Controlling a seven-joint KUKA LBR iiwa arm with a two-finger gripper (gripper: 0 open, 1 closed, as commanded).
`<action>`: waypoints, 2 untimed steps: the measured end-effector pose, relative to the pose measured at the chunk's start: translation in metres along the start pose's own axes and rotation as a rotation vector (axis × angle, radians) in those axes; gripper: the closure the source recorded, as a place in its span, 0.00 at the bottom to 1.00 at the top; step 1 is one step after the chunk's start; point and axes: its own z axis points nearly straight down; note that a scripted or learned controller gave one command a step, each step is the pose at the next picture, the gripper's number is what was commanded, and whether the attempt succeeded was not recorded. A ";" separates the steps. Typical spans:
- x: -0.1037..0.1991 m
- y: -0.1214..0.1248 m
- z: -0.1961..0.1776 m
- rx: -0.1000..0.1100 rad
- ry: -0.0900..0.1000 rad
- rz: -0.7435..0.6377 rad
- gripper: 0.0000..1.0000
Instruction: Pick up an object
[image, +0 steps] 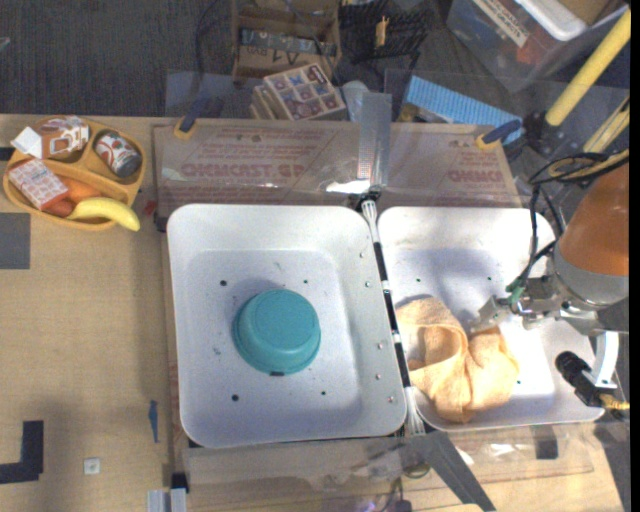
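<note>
A grey robot arm with an orange band (603, 235) reaches in from the right edge of the counter (80, 340), its hand (505, 305) low over the right-hand white bin (450, 240). The hand sits just beside a crumpled tan cloth (455, 362), which lies against the bin's left wall and spreads toward its near edge. Whether the hand is apart, together or clamped on the cloth cannot be told from this angle; its tip is small and partly lost among the cables and fittings at the wrist.

In the left-hand white bin (200, 250), a teal bowl (278, 331) rests upside down near the middle of the floor, well apart from the cloth and from the arm. The two bins stand side by side, touching along their shared edge.

At the far left corner of the counter, an orange tray (20, 185) holds a yellow banana (106, 211), a small can (120, 155) and boxed toy food. Flattened cardboard (270, 160) lies behind both bins along the counter's far edge, with clutter on the floor beyond.
</note>
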 end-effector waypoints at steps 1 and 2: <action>0.040 -0.007 0.030 -0.009 -0.004 -0.265 0.00; 0.006 -0.016 0.031 -0.010 -0.003 -0.102 0.00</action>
